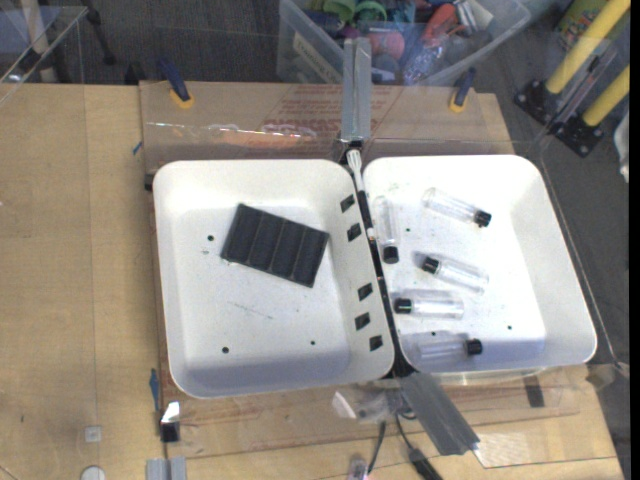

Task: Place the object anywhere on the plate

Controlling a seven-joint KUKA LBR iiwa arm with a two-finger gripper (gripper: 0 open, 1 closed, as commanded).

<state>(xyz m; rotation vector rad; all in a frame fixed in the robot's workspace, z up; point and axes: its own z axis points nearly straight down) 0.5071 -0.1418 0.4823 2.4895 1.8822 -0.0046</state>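
Dark ridged plate (275, 245) flat in left bin (180, 363), long axis tilted slightly. Five clear black-capped vials (455, 208) scattered in right bin (560, 268), right of plate, mostly lying crosswise (one along the divider). Nothing on plate yet. Claw state: cannot tell. Nearest vial to plate: divider one (385, 230).

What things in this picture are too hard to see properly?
- Clear tubes in the right bin, camera view: see-through bodies fade into the white, so what is inside cannot be told.
- Dark plate in the left bin: its underside is hidden.
- Toy box at the back: cut off by the top edge, toys jumbled.
- Small marks on the divider: too small to read.
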